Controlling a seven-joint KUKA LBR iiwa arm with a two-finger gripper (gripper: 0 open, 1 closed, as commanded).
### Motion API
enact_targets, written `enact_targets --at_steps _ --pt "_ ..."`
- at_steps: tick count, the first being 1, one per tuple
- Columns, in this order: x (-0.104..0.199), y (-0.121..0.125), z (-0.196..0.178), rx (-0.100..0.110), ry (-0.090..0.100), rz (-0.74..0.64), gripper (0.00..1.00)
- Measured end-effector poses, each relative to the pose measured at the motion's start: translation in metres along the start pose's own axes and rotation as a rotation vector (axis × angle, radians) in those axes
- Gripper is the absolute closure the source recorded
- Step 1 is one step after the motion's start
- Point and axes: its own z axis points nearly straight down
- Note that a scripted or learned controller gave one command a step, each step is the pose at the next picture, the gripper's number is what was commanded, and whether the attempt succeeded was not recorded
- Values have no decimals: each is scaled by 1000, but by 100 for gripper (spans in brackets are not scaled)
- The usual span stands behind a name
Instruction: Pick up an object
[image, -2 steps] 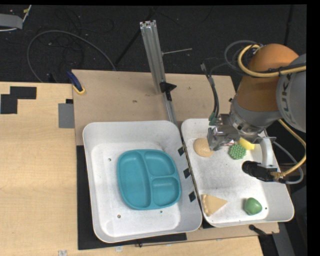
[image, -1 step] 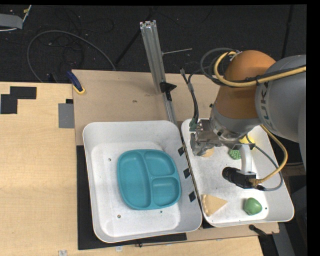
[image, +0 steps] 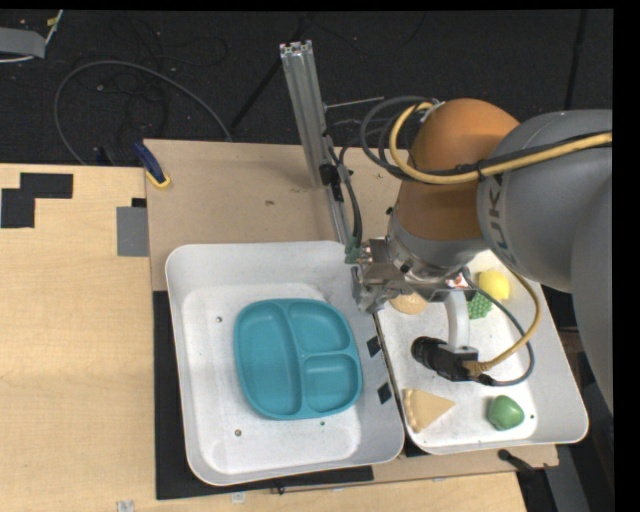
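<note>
**Tool low over the right bin, a pick being attempted**

Camera view: The arm (image: 455, 170) reaches in from the right and bends steeply down, so its wrist covers the upper left corner of the right bin (image: 545, 390). The tool (image: 392, 292) sits low there, close to the wall that the two bins share. The wrist above hides its tip, so I cannot tell whether it is wide, narrow or closed on anything.

A pale tan piece (image: 408, 303) peeks out just beneath and beside the tool. It looks like the thing being picked, though I cannot tell whether the two touch. Near it, towards the far right, lie a yellow fruit (image: 494, 286) and a green knobbly piece (image: 480, 307), close together. A tan wedge (image: 428, 407) and a round green fruit (image: 506, 411) rest at the near edge of the same bin, well apart from the tool. The left bin (image: 200, 400) holds a teal divided plate (image: 297, 357), lying flat. Both bins stand on the pale wooden surface (image: 80, 350).

By my reading, the step in hand is the descent or the grasp itself, with nothing yet lifted. The next move calls for closing squarely on the tan piece and rising straight up, keeping clear of the bin wall and the two pieces nearby.
</note>
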Motion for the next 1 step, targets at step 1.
enact_targets --at_steps 1 --pt "57 8 2 0 1 -4 100"
